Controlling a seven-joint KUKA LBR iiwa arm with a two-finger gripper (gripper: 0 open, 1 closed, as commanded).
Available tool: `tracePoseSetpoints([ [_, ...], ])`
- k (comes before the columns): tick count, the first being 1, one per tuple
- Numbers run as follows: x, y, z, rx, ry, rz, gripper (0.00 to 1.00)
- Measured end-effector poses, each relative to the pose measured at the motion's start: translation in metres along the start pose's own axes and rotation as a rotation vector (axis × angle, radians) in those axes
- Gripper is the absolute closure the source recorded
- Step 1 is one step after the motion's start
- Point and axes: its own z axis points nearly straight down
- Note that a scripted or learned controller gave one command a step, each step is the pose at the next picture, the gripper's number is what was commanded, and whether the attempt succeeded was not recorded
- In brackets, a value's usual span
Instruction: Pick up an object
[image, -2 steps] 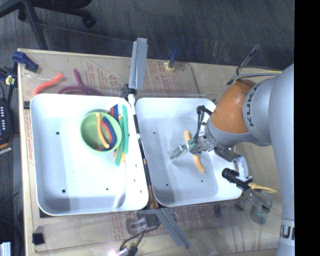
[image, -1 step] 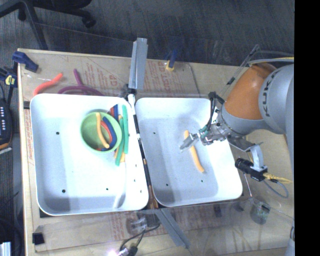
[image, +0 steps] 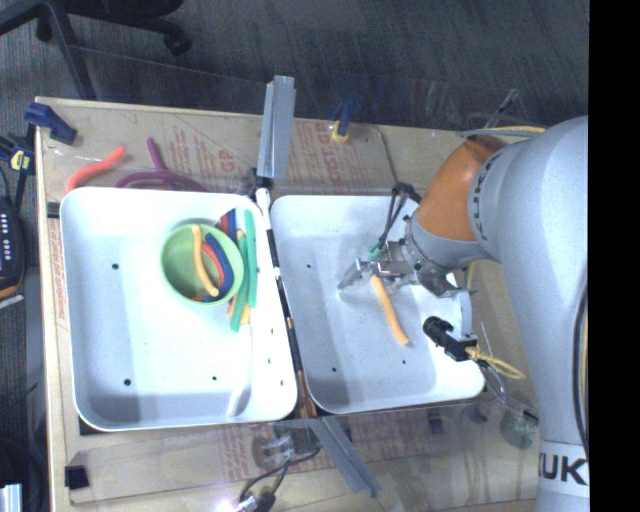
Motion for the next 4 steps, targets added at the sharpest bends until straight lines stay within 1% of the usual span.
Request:
tracePoseSetpoints([
  [1,-0.001,0.001,-0.011,-0.002,-0.002,-0.003,1.00],
  [2,-0.001,0.001,-0.011,-0.002,-0.002,-0.003,0.00],
  [3,0.002,0.001,0.000,0.003,0.003,-0.011,0.00],
  [4,0.003,0.001,-0.010,0.003,0.005,-0.013,1.00],
])
